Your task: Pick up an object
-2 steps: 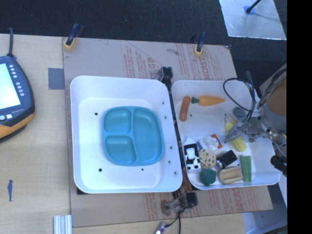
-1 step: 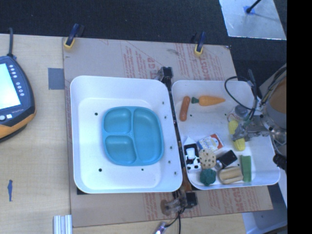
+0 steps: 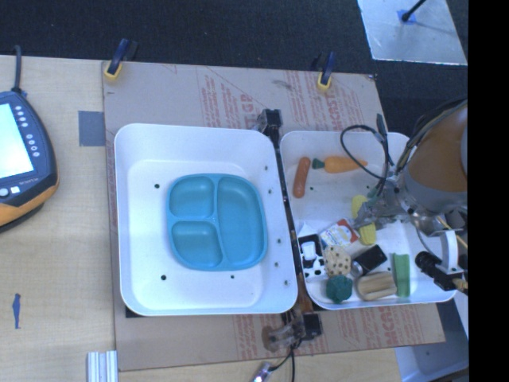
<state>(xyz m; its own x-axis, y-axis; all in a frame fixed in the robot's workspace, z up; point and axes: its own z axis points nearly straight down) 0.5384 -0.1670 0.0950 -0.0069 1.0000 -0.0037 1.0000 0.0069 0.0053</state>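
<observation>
The right bin [image 3: 350, 146] holds several small objects. Among them are a brown sausage [image 3: 301, 177], an orange carrot [image 3: 343, 164], a spotted die [image 3: 338, 261], a dark green ball [image 3: 339, 288], a black block [image 3: 369, 259], a tan bread-like piece [image 3: 375, 286] and a green block [image 3: 401, 274]. My gripper [image 3: 380, 208] hangs low over the right side of this bin, next to a yellow piece [image 3: 362, 206]. Another yellow piece [image 3: 367, 234] lies just below it. The gripper's grey body hides whatever lies directly under it.
The left bin [image 3: 135, 213] carries a blue divided plate [image 3: 216, 220]. A red and white packet [image 3: 338, 233] and a black and white item [image 3: 310, 255] lie near the divider. A black cable [image 3: 358, 134] loops over the right bin's back. A pendant [image 3: 20, 153] rests at far left.
</observation>
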